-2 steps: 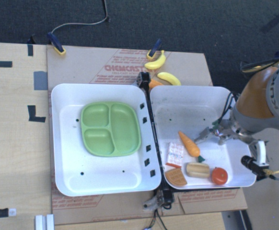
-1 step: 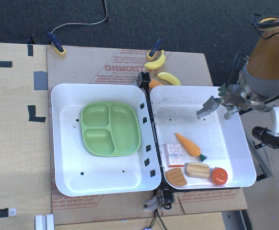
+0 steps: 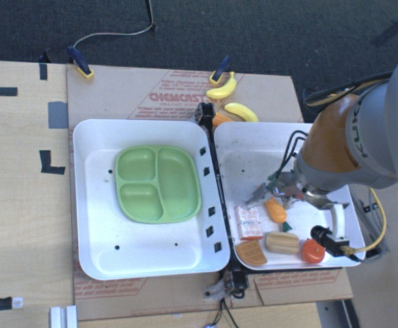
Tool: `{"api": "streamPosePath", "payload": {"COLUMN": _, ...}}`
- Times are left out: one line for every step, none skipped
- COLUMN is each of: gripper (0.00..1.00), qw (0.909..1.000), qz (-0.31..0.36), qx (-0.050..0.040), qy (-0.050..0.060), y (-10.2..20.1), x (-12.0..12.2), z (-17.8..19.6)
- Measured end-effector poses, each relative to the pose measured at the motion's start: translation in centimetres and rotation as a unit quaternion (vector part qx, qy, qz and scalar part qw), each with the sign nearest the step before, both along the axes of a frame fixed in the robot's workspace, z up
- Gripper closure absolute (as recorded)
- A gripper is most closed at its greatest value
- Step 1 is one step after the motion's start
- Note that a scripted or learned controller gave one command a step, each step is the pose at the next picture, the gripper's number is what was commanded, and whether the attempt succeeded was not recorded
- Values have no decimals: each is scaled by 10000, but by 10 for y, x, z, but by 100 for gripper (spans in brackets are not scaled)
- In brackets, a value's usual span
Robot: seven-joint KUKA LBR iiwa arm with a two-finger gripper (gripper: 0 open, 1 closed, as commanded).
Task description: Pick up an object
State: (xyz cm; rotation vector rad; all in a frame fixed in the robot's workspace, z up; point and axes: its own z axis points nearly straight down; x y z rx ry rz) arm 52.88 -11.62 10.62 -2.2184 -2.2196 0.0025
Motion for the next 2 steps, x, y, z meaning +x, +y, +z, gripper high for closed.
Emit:
{"api": "streamPosePath", "payload": {"gripper": 100, "qw": 10000, "qz": 5, "qx": 1, "qy": -1, "y": 0, "x": 0, "z": 10}}
{"api": "streamPosePath", "payload": {"gripper": 100, "qw": 10000, "qz": 8, "qx": -5, "qy": -18, "y": 60, "x": 39, "z": 78}}
